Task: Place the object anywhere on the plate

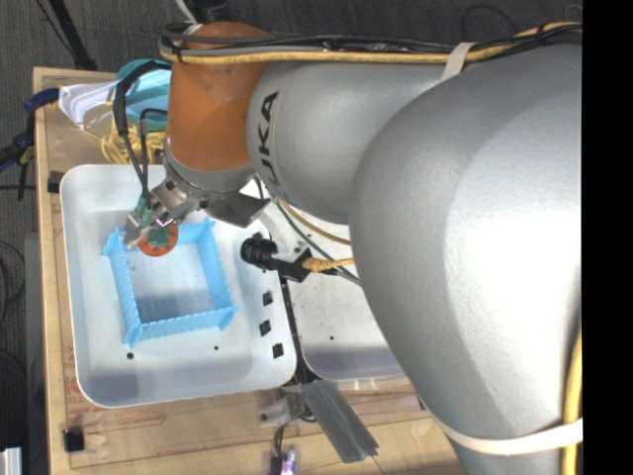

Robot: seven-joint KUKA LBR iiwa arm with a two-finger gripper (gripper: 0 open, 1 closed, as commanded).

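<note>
- Orange-red object (156,242), small and roundish, with a bit of green at its top edge; it lies at the far left corner of the plate (220,275), directly under the gripper (153,222).
- Plate is a light blue square with a raised, ridged rim and a pale floor; it sits tilted in the left bin (84,265).
- Gripper tip is right over the object, touching or nearly so; the fingers are too small and cluttered to read, so I cannot tell jaw state, nor whether the object is gripped.
- Arm (415,166) comes in from the right, grey, large in the foreground; orange band (208,97) sits above the wrist; it covers most of the right bin (341,359).
- Black cable plug (259,252) hangs just right of the plate; a few small dark specks lie on the left bin floor.
</note>
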